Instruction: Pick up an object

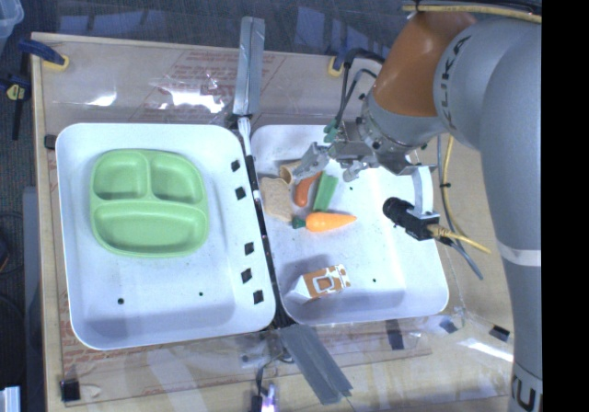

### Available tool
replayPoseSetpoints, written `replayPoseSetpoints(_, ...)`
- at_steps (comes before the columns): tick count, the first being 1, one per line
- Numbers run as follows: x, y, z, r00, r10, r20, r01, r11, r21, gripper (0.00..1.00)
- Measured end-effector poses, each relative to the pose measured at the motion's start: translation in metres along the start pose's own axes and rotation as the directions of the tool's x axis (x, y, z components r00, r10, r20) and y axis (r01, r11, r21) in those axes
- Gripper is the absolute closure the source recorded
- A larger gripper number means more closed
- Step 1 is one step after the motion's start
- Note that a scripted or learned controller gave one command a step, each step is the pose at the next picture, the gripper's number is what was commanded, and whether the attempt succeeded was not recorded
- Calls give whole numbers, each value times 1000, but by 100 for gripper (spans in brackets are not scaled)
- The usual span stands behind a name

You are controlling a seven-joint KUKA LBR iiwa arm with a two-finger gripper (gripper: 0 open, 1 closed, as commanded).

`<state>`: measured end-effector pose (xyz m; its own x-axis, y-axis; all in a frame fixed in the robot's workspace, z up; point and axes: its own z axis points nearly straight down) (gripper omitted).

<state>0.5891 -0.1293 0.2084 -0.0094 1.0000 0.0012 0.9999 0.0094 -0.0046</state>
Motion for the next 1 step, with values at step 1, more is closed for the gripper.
replayPoseSetpoints(1, -22, 19, 113, 1000, -17, 2, 17, 1000, -4, 0)
